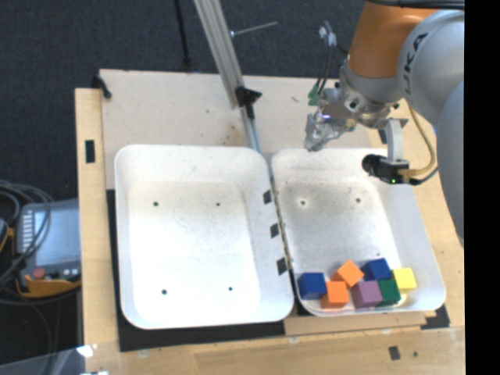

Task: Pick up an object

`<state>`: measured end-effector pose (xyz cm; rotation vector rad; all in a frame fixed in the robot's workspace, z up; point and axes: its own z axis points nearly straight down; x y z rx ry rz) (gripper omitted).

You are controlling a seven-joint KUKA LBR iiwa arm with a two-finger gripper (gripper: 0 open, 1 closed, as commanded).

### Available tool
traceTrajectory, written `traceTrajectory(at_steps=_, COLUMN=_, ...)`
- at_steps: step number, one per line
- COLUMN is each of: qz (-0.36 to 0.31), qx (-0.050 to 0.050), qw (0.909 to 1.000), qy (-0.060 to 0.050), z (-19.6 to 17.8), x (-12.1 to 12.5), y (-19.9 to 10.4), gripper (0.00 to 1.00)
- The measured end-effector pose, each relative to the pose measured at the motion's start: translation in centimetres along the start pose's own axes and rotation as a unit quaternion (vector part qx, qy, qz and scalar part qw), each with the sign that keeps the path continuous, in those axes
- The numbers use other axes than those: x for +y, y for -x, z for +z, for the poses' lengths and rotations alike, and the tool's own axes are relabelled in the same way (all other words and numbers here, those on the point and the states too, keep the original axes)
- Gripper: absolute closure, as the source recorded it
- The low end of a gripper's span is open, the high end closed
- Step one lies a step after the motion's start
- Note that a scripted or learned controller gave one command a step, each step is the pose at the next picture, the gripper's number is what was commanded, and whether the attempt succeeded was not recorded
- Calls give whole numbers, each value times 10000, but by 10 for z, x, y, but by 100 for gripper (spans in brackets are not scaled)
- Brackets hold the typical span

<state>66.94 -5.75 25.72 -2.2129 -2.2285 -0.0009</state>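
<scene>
Blurred claw, cropped arm, crowded blocks

The claw [319, 133] was blurred above the right bin's [406, 209] far rim, so its tips could not be read. The arm [406, 37] ran off the top edge. Among the packed blocks, the purple one [366, 294] perhaps hid part of the green one [390, 291].

Seven small blocks, all in the right bin [406, 209], clustered tight against its near edge toward the near right corner.
- Blue block [312, 284]: leftmost, slightly apart from the cluster.
- Orange block [336, 293]: just right of it, at the near wall.
- Second orange block [349, 272]: behind, turned at an angle.
- Purple block [366, 294]: mid-cluster, near wall.
- Second blue block [377, 269]: behind the purple.
- Green block [389, 291]: right of the purple, touching it.
- Yellow block [405, 279]: rightmost, beside the green.

All rest flat on the bin floor; none stacked.
</scene>
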Motion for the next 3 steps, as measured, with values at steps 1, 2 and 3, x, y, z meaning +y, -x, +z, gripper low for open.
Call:
traceTrajectory(at_steps=1, qz=5, qx=-3, qw=10000, qy=-6, z=13, x=-4, y=-49, gripper=100)
traceTrajectory(at_steps=2, qz=-1, qx=1, qw=10000, qy=12, z=8, x=1, y=-103, gripper=100)
traceTrajectory(at_steps=3, qz=-4, qx=1, qw=10000, qy=12, z=1, x=-4, y=-157, gripper=100)
